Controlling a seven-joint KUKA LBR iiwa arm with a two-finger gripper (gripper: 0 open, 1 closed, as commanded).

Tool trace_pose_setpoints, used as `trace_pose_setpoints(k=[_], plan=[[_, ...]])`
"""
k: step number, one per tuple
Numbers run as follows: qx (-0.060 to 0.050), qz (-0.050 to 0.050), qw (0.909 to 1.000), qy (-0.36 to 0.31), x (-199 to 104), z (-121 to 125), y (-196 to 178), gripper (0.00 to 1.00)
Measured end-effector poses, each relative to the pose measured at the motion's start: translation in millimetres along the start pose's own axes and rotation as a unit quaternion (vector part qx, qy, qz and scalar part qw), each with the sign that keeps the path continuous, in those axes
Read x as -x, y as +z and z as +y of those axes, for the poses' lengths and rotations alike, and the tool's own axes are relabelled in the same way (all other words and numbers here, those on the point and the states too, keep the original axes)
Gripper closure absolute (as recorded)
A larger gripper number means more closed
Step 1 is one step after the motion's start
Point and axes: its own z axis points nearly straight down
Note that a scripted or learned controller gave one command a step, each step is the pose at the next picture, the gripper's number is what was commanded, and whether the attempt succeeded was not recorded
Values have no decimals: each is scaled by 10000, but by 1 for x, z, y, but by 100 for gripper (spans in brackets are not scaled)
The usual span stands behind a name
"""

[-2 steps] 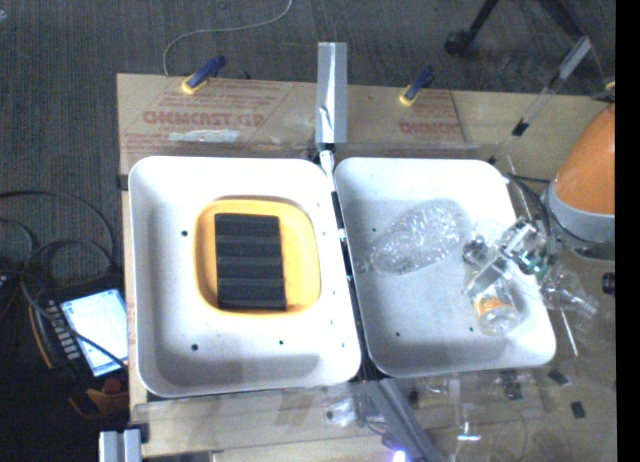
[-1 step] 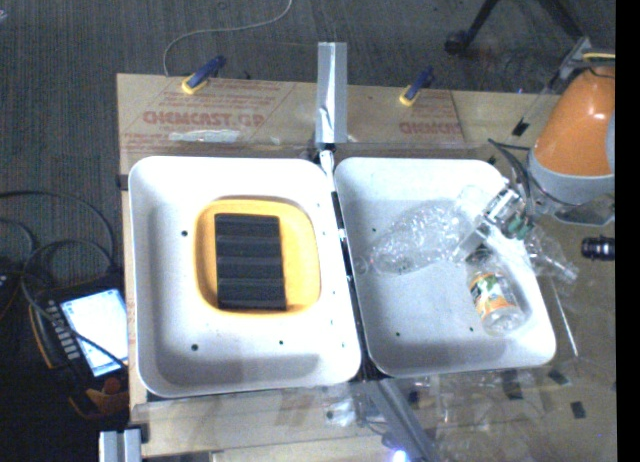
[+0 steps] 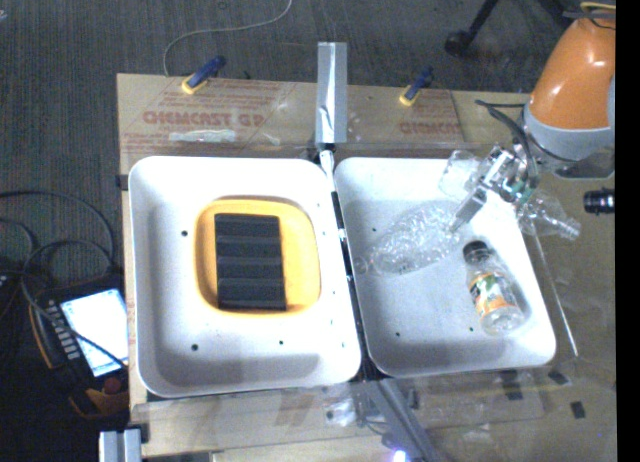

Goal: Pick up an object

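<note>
So my gripper [image 3: 478,200] is hanging over the back right part of the right bin [image 3: 430,345], fingers angled down toward a crumpled clear plastic bag [image 3: 412,238]. Honestly can't tell how far apart my jaws are, everything there is see-through clutter. Just in front of me a small clear bottle [image 3: 492,293] with a black cap and orange label lies on its side. Left bin [image 3: 160,350] has a yellow tray [image 3: 205,250] with a black ridged block [image 3: 250,262] in it.
</note>
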Motion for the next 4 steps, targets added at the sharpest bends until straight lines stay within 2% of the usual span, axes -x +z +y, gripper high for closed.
trace_pose_setpoints(k=[1,2,3,4], plan=[[8,19,9997,-231,11,-38,102,0],[24,-14,9765,2157,30,-24,112,0],[29,-34,9808,1949,-16,-59,110,0],[45,-40,9809,1945,-15,-57,101,100]])
